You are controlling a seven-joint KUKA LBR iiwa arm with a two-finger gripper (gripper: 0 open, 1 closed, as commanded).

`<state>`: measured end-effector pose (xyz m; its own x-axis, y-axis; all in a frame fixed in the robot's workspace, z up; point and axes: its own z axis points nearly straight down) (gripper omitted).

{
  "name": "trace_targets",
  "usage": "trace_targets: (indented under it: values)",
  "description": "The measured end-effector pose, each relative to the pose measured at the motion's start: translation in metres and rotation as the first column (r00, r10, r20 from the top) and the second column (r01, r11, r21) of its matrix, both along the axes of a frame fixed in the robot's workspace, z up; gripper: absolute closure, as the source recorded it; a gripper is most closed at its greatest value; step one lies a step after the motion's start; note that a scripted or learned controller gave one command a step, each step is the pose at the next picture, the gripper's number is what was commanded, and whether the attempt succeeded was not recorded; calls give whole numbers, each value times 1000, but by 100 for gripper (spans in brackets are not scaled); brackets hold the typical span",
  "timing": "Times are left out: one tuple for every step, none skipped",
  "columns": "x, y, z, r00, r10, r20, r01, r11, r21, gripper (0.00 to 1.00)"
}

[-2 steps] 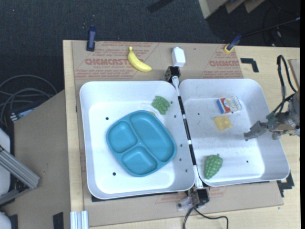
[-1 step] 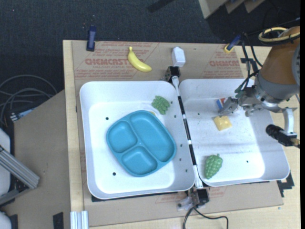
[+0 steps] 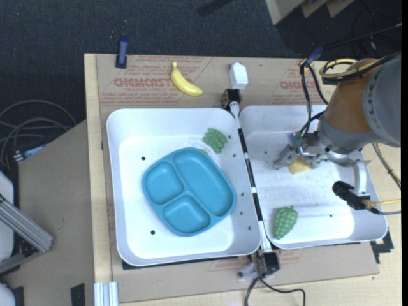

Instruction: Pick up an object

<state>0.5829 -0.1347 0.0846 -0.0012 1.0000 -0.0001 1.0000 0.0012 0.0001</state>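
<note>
My gripper (image 3: 292,158) reaches into the right bin (image 3: 331,231) from the right and sits low over its middle. A small yellow object (image 3: 298,167) lies directly under and against the gripper's tip, partly hidden by it. A green grape bunch (image 3: 285,221) rests in the right bin's near left corner, well apart from the gripper. Another green bunch (image 3: 215,139) lies in the left bin (image 3: 127,171) near its far right corner, beside a blue divided plate (image 3: 187,190).
On the bench behind the bins lie a yellow banana (image 3: 185,81), a small white block (image 3: 239,74) and a blue item (image 3: 122,51). Cables hang around the arm at the right. A black clamp (image 3: 231,98) sits between the bins' far corners.
</note>
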Motion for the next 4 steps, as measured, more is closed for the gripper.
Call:
trace_targets:
  values:
    - [4,0,15,1000,1,11,-1,1000,-2,100]
    - [2,0,12,1000,0,4,0,1000,-1,0]
    - [2,0,22,1000,1,6,-1,1000,-2,100]
    - [2,0,22,1000,1,6,-1,1000,-2,0]
